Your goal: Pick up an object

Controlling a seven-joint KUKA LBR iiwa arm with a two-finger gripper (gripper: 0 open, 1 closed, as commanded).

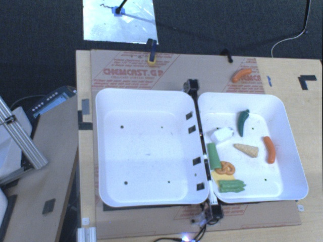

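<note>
The right bin (287, 135) holds several small toy foods. A dark green pepper (243, 121) lies near its back, and a white piece (221, 134) sits to the left of it. A tan cone-shaped wedge (246, 149) rests in the middle, with an orange sausage (270, 149) to its right. Along the left wall lie a green stick (214, 156), an orange pretzel on a yellow slice (225, 169), and a green bean pod (232, 186) at the front.
The left bin (146, 145) sits beside the right one, joined by black clips (192, 129). Another orange sausage (241, 75) lies on the cardboard behind the right bin. A yellow and blue clamp (151, 54) stands at the back edge.
</note>
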